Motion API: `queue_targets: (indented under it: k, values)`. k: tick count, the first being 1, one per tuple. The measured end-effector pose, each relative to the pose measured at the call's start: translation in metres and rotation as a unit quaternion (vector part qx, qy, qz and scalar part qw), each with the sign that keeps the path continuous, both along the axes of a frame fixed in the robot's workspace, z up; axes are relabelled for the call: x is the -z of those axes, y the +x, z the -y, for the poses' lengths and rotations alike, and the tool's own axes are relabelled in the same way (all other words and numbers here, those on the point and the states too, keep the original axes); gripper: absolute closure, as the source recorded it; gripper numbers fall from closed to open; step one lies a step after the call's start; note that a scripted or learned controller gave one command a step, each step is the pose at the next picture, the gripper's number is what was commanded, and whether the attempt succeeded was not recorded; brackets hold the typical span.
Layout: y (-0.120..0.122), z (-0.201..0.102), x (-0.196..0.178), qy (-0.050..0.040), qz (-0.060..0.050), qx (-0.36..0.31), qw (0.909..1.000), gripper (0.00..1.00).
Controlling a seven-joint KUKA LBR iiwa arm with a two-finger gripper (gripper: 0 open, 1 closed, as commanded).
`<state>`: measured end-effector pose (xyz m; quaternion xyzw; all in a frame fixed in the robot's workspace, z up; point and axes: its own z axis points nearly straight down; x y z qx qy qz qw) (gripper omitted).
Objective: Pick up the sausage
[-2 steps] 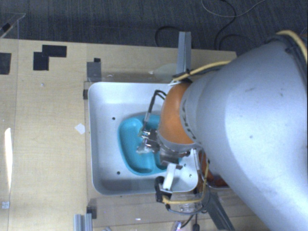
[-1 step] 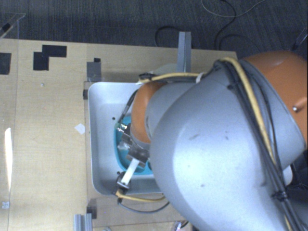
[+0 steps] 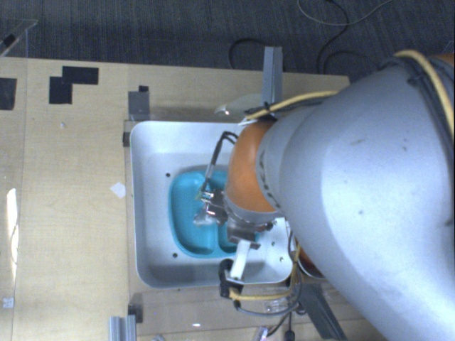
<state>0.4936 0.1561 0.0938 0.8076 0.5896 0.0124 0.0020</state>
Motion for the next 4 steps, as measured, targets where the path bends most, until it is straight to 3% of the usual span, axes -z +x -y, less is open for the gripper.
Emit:
queue_targets:
  k: [1,2,3,4]
  values:
    - [0.000,-0.045,0.001,-0.0008,-0.001,0.081,0.9967,0.00]
    - [0.000,0.008,0.000,0.0019,0.000,0.041,0.9992,0.00]
    - [0.000,-0.002,0.001,-0.0041,0.000,0.011,0.9999,0.00]
    - [0.001,-0.072,0.001,-0.0032,0.000,0.101,0.9949,0.00]
